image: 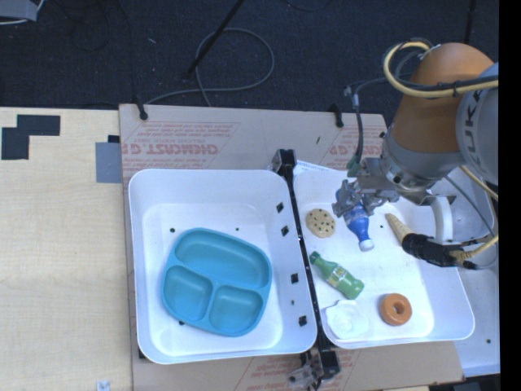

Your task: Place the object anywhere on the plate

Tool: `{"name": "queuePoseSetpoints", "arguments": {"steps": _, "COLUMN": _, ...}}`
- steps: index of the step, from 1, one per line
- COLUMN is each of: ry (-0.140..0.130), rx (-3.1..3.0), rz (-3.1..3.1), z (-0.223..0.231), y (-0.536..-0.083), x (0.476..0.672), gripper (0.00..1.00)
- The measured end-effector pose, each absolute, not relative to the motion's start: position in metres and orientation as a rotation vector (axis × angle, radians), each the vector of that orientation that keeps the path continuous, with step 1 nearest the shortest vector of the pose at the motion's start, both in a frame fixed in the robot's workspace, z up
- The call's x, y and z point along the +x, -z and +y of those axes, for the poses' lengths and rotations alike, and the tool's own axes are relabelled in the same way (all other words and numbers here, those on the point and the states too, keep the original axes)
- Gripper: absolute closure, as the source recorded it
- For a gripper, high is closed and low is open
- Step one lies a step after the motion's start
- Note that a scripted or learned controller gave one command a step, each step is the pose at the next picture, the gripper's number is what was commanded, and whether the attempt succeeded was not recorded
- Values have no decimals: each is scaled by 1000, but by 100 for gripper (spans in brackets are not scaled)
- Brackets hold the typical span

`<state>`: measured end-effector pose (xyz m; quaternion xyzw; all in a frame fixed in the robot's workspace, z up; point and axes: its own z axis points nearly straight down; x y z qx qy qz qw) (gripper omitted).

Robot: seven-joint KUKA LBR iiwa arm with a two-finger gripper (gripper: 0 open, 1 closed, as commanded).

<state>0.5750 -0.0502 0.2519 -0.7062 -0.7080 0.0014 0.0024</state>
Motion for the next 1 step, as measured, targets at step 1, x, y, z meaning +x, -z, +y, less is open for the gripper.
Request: {"name": "queuePoseSetpoints", "arguments": {"steps": 1, "ry": -3, "rx": -2213, "rz": -2223, "z": 6, "y": -250, "x": 573, "gripper": 100}}
